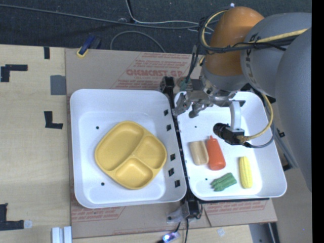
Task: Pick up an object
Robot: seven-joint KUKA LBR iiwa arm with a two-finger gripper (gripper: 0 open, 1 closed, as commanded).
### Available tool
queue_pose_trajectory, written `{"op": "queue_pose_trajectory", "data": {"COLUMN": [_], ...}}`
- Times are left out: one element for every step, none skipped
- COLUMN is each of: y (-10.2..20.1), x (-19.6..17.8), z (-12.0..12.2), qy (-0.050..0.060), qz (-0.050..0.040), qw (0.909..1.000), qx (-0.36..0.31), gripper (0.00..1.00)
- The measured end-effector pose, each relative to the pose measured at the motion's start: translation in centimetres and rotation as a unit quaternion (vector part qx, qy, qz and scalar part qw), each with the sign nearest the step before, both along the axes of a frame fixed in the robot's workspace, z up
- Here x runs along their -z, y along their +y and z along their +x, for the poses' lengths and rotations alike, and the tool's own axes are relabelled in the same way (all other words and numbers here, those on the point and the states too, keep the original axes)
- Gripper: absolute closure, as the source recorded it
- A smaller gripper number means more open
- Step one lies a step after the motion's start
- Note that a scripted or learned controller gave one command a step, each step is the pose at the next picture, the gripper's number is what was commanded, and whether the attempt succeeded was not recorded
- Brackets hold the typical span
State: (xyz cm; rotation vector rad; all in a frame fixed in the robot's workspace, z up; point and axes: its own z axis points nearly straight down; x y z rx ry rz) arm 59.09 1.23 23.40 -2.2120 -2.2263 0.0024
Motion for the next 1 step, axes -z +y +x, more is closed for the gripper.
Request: {"op": "queue_pose_trajectory", "data": {"y": [6.06], "x": [0.25], "z": [0.35], "qy": [-0.001], "qz": [0.0001], "qw": [1.0], "qx": [-0.001], "gripper": [1.0]}}
